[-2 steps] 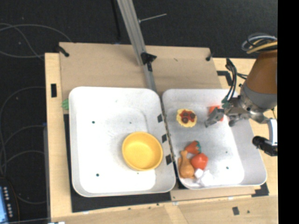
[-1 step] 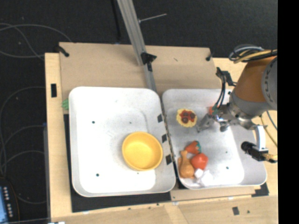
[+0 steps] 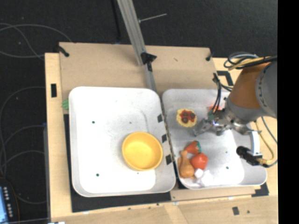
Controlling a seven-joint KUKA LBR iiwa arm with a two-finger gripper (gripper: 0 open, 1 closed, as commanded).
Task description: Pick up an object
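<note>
Claw [image 3: 202, 128], finger state unclear, beside small tart [image 3: 187, 117] in right bin [image 3: 233, 171]: likely light, rigid; grip across rim.

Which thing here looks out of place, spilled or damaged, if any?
Nothing stands out. The yellow bowl sits upright in the left bin. The toy foods lie heaped at the right bin's front edge, inside it. The gripper hangs beside the small tart.
</note>
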